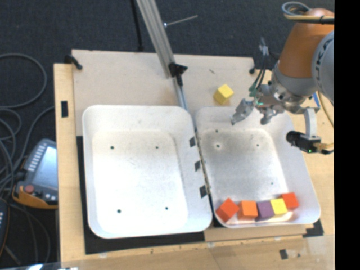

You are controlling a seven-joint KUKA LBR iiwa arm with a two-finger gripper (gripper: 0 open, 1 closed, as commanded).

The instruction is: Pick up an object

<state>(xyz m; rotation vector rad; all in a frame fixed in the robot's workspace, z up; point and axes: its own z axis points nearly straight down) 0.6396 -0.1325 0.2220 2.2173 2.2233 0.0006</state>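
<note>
The arm [306,44] at the right of the scene is a rounded, smooth-shelled limb, its broad upper segment a glossy orange band that gives way to pale grey casing on the far right and to a grey metal wrist collar below. Thin cables, some greenish and dark, run down the left of the wrist, and a grey looped cable arches over the top of the orange part. Below the collar sits the two-finger metal gripper [256,112], grey and angular, and a black cylindrical fitting [301,140] with a small green light hangs from a pale bracket at the near right.
</note>
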